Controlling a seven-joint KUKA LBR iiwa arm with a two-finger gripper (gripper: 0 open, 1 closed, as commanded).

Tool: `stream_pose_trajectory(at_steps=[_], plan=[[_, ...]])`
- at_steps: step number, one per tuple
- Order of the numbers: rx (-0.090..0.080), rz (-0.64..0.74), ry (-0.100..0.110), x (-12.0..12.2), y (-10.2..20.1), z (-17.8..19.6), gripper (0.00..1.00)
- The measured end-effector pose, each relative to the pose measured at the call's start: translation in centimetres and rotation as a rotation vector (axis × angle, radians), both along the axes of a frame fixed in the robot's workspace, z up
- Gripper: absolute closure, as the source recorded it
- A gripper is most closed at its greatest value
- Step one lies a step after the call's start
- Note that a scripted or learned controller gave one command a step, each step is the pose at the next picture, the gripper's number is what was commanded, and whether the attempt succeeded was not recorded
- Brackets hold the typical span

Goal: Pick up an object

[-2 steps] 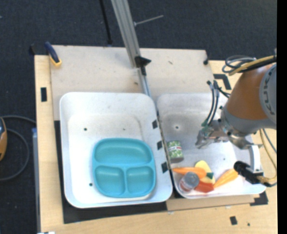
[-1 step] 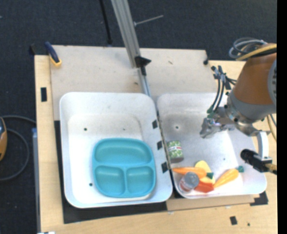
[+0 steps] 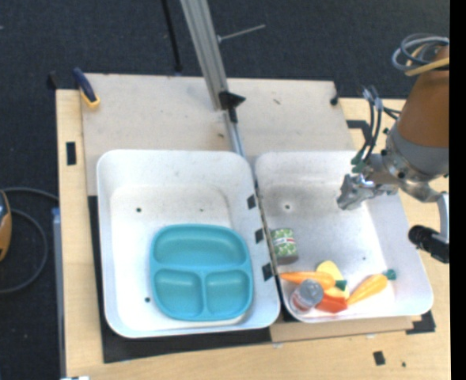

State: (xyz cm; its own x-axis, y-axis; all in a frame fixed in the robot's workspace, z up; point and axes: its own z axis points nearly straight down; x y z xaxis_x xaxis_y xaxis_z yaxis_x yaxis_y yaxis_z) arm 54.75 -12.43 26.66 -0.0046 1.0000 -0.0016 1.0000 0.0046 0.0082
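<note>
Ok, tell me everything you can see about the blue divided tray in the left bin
The blue divided tray is light turquoise and looks like smooth plastic, a rounded rectangle with three compartments: one long one along the far side and two smaller ones nearer the camera. It lies flat and upright on the floor of the left bin, toward the near right corner, close to the wall shared with the right bin. Its compartments hold nothing.

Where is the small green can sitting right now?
The green can stands in the right-hand bin, against its left wall next to the divider between the bins, just above the pile of toy carrots along the near edge.
</note>
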Motion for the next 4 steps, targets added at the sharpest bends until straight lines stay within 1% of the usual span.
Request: stream_pose_trajectory(at_steps=[1,3,4], plan=[[0.003,0.004,0.004,0.2,5.7,0.4,1.00],[0.002,0.002,0.007,1.0,14.9,0.1,1.00],[0.001,0.000,0.010,1.6,18.9,-1.7,1.00]])
